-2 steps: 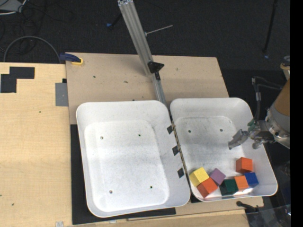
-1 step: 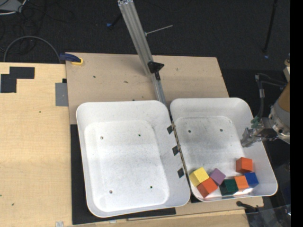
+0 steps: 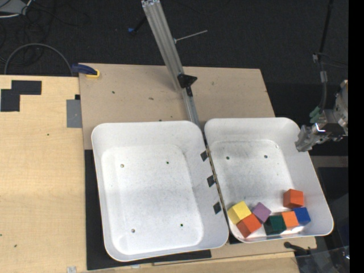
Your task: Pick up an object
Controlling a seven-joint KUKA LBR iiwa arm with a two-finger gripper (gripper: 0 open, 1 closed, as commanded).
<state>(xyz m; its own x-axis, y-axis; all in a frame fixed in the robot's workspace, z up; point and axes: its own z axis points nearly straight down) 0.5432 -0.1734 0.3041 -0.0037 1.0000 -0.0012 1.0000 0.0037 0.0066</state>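
Note:
Several small blocks lie in the near corner of the right bin (image 3: pixel 250 135): a yellow block (image 3: pixel 240 211), a red-orange block (image 3: pixel 248 225), a purple block (image 3: pixel 261 211), a dark green block (image 3: pixel 275 224), an orange block (image 3: pixel 290 219), a blue block (image 3: pixel 302 215) and a separate red block (image 3: pixel 293 198). My gripper (image 3: pixel 310 136) hangs at the right bin's far right rim, well away from the blocks. It is seen from the side at the frame's right edge, and nothing shows in it.
The left bin (image 3: pixel 114 138) stands beside the right one, with black clips (image 3: pixel 210 180) along the shared wall. A slanted aluminium post (image 3: pixel 168 50) rises behind the bins. A wooden bench top (image 3: pixel 40 169) spreads to the left.

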